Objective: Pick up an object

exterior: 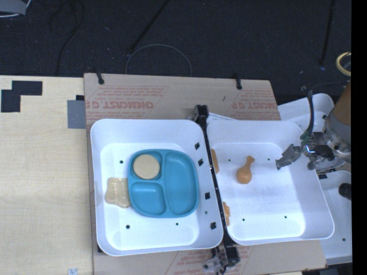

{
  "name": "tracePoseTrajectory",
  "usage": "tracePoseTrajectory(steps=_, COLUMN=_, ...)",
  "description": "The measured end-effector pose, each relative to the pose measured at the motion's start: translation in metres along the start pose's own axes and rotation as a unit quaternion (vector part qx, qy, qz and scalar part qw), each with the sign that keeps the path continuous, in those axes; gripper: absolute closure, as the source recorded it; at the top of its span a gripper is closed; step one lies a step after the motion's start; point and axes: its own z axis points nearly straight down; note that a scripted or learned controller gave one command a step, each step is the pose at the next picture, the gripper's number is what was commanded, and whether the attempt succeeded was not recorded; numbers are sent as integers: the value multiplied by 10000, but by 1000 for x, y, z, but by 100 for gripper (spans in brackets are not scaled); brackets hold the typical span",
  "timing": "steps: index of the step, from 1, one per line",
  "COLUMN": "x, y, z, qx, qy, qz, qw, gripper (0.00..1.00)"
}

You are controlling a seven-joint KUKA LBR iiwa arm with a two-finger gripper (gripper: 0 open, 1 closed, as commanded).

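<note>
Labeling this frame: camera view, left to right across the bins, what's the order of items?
Tan flat piece → blue divided tray with a round cracker in its upper-left compartment → drumstick-shaped piece in the right bin → gripper at that bin's right side.

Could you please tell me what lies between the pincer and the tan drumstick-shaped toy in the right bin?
In the camera view, only bare white bin floor lies between the pincer and the tan drumstick-shaped toy; nothing else sits there.
</note>
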Motion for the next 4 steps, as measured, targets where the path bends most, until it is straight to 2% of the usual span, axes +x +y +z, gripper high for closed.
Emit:
tracePoseTrajectory(steps=1, x=0, y=2, z=-5, qx=-53, qy=-13, qz=-8, qw=10000, gripper=0)
tracePoseTrajectory(steps=3, x=10, y=15, z=102, qx=-19, qy=2, qz=-11, qw=10000, gripper=0)
tracePoseTrajectory(steps=4, x=10, y=15, z=137, qx=-42, qy=-7, qz=0, qw=10000, gripper=0)
